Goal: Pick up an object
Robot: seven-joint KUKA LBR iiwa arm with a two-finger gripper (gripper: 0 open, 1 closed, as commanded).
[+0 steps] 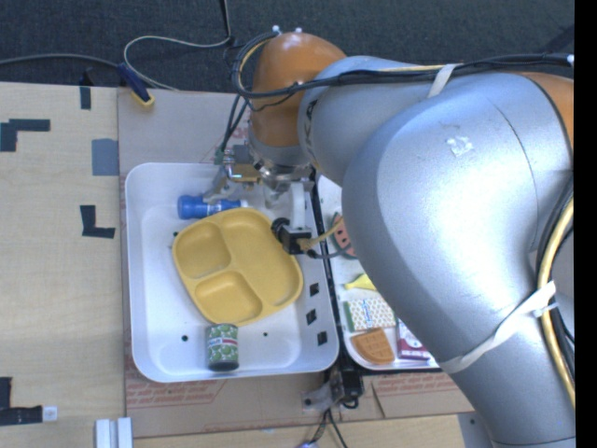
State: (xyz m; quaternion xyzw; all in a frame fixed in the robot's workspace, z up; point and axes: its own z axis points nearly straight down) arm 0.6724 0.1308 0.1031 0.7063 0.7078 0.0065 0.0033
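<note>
Grey arm (438, 203) reaches in from right, orange band (284, 87) above wrist. Gripper (250, 187) low over left bin (145, 278), at its far edge. Yellow plate (238, 261) with compartments lies tilted in left bin. Blue object (198, 207) just beyond plate, near gripper. Green can (222, 347) at bin's near edge. Right bin (373, 357) mostly hidden by arm; packets (371, 314) visible.

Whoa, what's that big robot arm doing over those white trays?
The big grey robot arm reaches in from the right, and its hand hangs over the far end of the left shallow white bin. That bin holds a yellow plastic plate with three sections, a blue object peeking out behind the plate, and a small green-labelled can near the front. Whether the hand has caught anything can't be seen from here.
</note>
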